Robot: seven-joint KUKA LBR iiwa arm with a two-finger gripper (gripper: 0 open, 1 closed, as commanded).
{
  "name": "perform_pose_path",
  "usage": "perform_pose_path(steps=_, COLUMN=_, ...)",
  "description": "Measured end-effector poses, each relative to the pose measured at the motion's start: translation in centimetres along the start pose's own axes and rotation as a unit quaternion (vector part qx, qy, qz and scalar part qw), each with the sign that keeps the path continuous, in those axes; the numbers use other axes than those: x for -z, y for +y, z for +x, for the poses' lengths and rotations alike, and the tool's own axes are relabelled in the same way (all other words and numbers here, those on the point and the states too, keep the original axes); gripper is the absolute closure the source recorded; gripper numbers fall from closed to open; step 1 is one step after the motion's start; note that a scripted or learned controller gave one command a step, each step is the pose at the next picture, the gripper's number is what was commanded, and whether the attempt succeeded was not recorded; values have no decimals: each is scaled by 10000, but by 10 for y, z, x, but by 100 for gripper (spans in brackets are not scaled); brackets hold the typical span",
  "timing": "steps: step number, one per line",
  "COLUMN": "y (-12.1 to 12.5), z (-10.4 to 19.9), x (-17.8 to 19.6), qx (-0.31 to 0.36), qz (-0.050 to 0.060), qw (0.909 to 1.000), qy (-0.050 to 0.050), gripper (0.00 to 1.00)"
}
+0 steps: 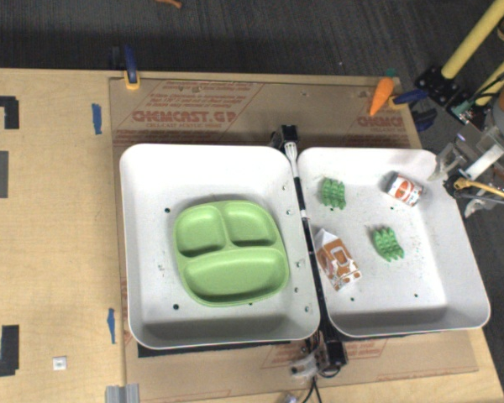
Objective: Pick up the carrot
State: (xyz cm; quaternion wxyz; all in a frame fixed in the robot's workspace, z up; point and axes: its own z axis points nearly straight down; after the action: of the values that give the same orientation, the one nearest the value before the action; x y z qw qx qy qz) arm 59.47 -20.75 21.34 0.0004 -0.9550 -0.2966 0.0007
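Observation:
The carrot is a small orange piece with a green top. It lies on the brown board just behind the right bin, outside that bin's far rim. My gripper hangs at the right edge of the view, over the right bin's far right corner. It is to the right of the carrot and a little nearer the camera, well apart from it. Nothing is visible in the gripper.
The right bin holds two green studded pieces, a small orange-and-white can and a crumpled packet. A green divided plate lies in the left bin. Blue clamps and a yellow tube sit near the carrot.

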Motion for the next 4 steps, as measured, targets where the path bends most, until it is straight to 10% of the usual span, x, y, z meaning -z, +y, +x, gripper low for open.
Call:
perform_pose_path(steps=2, y=0, z=0, x=0, qx=0, qz=0, qw=10000, qy=0, gripper=0)
perform_pose_path(steps=3, y=28, z=17, x=-69, qx=-908, qz=28, qw=9959, qy=6, gripper=0)
perform_pose_path(steps=4, y=29, z=17, x=-58, qx=-900, qz=15, qw=9959, qy=0, gripper=100)
